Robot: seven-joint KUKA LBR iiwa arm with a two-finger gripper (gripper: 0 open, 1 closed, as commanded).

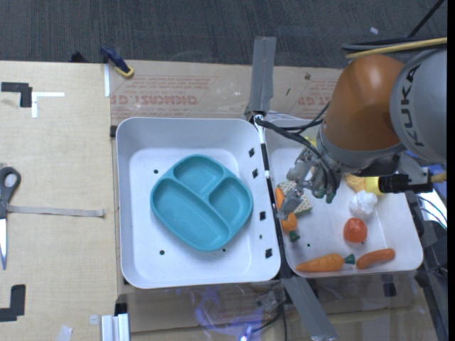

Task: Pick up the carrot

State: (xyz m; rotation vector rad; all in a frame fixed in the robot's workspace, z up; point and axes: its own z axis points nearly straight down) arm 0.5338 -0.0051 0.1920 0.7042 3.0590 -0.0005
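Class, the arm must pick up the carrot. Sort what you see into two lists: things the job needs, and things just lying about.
Job:
orange carrot with green top
two-finger gripper
right white bin

Lying about:
blue divided plate
red tomato
orange sausage
white crumpled lump
scissors

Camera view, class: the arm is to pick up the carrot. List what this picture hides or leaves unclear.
1. The gripper: blurred and shadowed under the arm's orange band; its grip is unreadable.
2. The small orange item by the bin wall: too small to identify.
3. The right bin: its upper part is covered by the arm.
4. The carrot itself lies in plain sight.
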